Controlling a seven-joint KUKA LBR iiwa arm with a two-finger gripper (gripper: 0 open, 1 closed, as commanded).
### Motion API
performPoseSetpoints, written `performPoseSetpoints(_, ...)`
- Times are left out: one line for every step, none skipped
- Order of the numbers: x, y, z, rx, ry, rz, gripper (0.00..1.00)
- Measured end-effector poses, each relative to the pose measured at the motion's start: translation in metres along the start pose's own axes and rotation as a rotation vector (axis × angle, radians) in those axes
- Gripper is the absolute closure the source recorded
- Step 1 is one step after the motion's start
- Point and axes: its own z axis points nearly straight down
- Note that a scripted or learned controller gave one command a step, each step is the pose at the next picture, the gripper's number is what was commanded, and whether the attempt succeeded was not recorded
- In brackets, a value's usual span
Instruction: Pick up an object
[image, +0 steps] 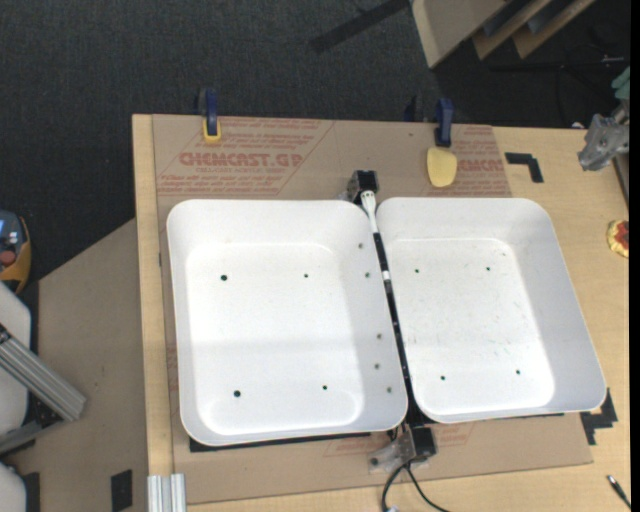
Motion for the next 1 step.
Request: performPoseSetpoints(0.0586, 0.0178, 0.0565, -0.004, 0.0, -0.006, 1.0)
